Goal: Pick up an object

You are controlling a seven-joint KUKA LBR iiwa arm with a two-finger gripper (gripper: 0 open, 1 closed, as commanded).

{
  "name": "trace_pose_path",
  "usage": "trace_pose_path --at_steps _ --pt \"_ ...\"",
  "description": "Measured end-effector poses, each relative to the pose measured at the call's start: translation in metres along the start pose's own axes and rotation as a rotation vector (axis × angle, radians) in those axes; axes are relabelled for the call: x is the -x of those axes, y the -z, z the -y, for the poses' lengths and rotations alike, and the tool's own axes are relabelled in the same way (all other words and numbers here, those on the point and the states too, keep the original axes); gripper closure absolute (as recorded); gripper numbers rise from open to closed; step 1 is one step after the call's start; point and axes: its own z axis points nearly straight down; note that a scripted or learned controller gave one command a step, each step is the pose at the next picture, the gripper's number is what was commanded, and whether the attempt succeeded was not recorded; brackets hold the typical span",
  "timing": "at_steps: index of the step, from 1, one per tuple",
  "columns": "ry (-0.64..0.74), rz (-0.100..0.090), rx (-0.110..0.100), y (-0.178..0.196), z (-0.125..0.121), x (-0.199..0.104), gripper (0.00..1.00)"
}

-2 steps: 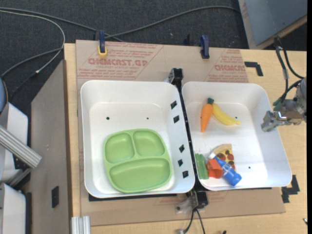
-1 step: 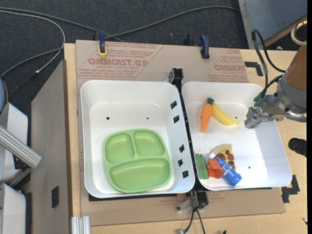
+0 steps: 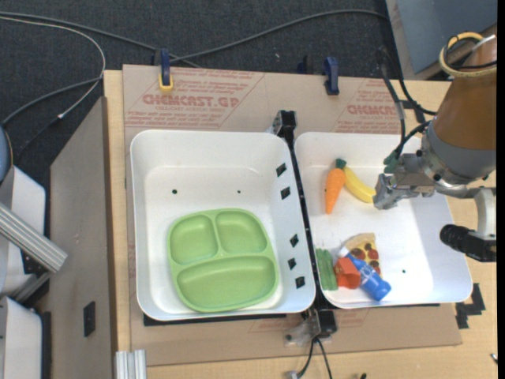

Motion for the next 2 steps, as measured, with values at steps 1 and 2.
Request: trace_pose_path --at_steps 1,2 --pt "0.001 0.0 -0.002 -0.011 -0.009 -0.056 1.0" --pt "0.003 -0.001 0.001 -0.013 -0.015 -0.12 1.0"
